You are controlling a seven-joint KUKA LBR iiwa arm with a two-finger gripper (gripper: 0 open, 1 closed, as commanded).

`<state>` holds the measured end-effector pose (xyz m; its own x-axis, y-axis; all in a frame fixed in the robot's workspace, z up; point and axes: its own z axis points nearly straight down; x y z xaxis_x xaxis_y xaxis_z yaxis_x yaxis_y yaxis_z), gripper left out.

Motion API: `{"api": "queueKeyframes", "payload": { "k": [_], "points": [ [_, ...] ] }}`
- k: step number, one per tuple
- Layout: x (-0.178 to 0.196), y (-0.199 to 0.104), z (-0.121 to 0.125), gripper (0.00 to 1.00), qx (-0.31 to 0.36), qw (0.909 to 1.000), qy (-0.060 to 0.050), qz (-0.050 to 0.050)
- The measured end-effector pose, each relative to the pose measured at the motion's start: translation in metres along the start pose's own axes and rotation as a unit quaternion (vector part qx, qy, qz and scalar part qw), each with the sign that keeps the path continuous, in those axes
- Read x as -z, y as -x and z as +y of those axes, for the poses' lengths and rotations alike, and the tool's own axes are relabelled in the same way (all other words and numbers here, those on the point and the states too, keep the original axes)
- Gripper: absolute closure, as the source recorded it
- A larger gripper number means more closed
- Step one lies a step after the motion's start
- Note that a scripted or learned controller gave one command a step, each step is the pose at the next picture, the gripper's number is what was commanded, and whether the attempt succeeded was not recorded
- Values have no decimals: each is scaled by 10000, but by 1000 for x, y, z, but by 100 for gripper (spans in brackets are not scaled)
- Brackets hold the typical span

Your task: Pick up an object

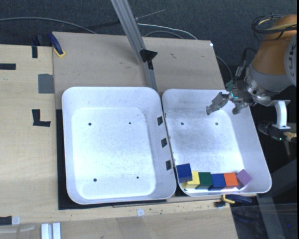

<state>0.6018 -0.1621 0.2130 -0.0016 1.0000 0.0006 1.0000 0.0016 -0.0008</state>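
A: Where are the objects to be picked found?

B: A row of small blocks is seen along the near wall of the right bin (249, 133), at about five o'clock in the view. A blue block (183, 171) is set at the row's left end, with a yellow block (192, 181) just beside and below it. Next, a green block (205, 179), a second blue block (218, 180), an orange block (230, 179) and a purple block (243, 177) are lined up, each touching or nearly touching its neighbour.

A: And the end effector?

B: The end effector (223, 103) is seen above the far right part of the same bin, at about two o'clock, well apart from the blocks. Its two fingers are spread, and nothing is held between them.

A: What else is shown?

B: The left bin (70, 133) is placed beside the right one on the desk (20, 133). A metal rail (129, 21) is slanted in from twelve o'clock.
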Motion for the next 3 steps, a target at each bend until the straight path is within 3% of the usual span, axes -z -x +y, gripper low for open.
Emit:
{"api": "queueKeyframes", "payload": {
  "k": [1,2,3],
  "points": [
    [27,2,-6,0,-2,10000,11,-5],
    [26,2,-7,0,-2,10000,-1,-4],
    [-79,-23,75,0,13,10000,-22,0]
  ]
}}
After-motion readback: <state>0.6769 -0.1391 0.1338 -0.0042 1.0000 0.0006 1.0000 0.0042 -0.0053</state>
